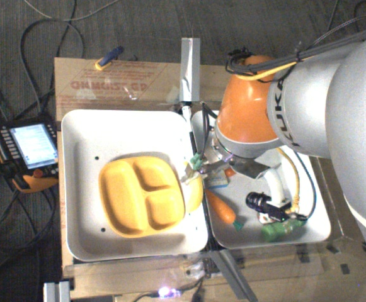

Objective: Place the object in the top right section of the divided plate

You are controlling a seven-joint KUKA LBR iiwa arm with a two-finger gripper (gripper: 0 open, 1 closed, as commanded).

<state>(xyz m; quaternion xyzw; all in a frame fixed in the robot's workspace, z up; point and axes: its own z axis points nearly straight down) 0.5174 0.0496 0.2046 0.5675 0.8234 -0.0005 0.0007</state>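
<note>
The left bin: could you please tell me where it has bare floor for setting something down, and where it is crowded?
In the left bin, bare floor runs along the far wall above the yellow divided plate, and down the left wall beside it. A narrower strip lies below the plate. The right edge is crowded: the tool hangs there beside a yellow object.

carrot [222, 209] right bin | green item [277, 231] | pendant [28, 145] floor left
</note>
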